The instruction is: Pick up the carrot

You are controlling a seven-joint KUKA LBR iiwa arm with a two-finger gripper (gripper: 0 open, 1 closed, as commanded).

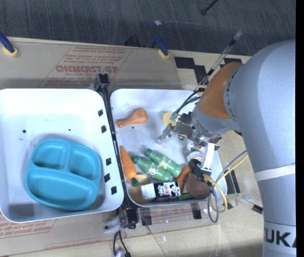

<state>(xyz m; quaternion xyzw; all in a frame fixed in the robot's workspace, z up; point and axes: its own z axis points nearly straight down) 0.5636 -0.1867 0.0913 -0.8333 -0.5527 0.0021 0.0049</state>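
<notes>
The carrot (128, 165) lay lengthwise along the bin wall, left of and below the gripper (169, 131), whose jaws stood open.

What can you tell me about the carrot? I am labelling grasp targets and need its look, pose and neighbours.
The carrot is a small orange piece, smooth like plastic, tapering to a point at its far end. It lies flat in the right bin, tight along that bin's left wall, pointing away from the camera. Its near end meets a green bottle and the cluster of items at the bin's near edge. The gripper hangs apart from it, further right.
</notes>
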